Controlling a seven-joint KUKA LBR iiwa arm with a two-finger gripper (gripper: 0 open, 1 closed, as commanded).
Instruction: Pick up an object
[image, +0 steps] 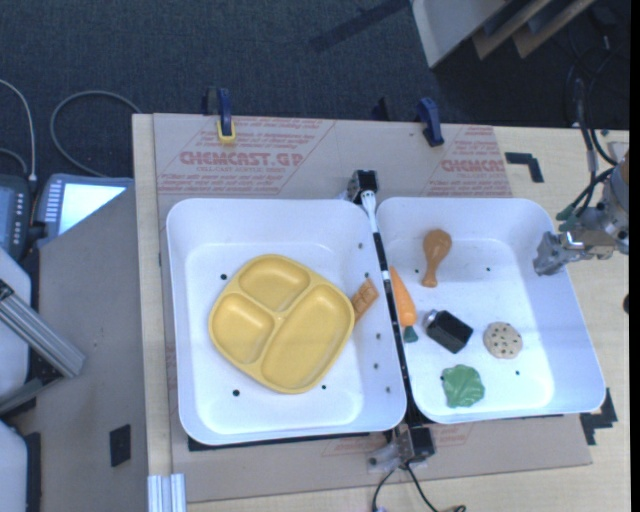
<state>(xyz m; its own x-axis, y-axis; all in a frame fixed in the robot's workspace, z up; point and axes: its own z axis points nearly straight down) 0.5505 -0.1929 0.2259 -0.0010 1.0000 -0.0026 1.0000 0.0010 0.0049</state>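
Objects lie well left of the gripper (553, 252): carrot (402, 296), drumstick (434, 255), black block (448, 330), lettuce (462, 385), cookie (502, 340) (nearest). Approach step, I judge; nothing is held, and I cannot tell its opening. Next: move over one piece and descend.

Smooth, glossy white plastic forms both bins (190, 300); the yellow divided plate (282, 322) at nine o'clock looks like matt plastic. Brown paper masking (300, 150) covers the board beneath, while the gripper (553, 253) at three o'clock shows dull grey metal.
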